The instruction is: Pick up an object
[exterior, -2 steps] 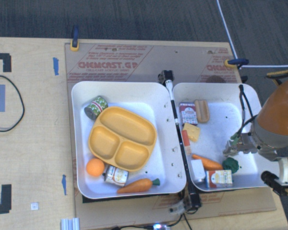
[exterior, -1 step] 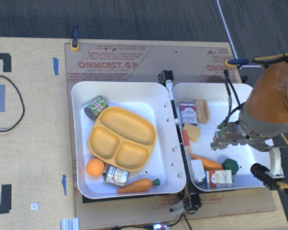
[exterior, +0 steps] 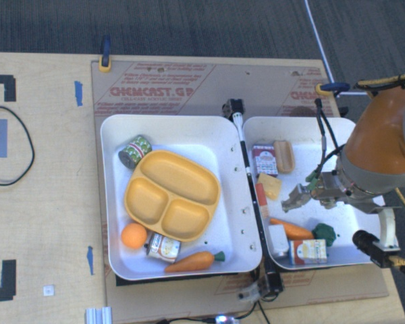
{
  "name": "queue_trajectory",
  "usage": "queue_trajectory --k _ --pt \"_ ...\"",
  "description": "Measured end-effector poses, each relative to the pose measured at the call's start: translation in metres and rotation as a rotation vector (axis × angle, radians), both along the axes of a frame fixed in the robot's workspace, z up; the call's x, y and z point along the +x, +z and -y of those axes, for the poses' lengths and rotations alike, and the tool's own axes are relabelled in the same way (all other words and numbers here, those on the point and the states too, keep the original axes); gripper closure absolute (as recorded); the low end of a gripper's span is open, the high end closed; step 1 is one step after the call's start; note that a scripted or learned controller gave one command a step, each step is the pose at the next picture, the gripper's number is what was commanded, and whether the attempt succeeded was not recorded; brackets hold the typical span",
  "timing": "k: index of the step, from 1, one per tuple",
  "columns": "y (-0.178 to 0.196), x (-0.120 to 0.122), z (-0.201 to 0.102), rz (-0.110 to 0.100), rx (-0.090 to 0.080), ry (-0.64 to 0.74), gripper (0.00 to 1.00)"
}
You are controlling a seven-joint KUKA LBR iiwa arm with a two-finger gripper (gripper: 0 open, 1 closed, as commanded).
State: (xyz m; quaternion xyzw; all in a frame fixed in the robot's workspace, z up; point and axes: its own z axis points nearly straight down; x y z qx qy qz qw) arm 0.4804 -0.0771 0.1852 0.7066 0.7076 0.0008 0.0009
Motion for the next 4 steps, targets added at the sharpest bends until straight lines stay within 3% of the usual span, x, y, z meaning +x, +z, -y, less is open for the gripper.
queue_trajectory --k 1,2,3,4 --pt "-0.097 -0.001 0.034 0.000 -0.001 -0.002 0.00" --pt "-0.099 0.000 0.020 0.003 -0.003 -0.002 0.00" --pt "-0.088 0.002 0.019 0.008 -0.004 -0.003 1.00" --pt "-0.088 0.002 0.019 0.008 -0.004 -0.003 0.00"
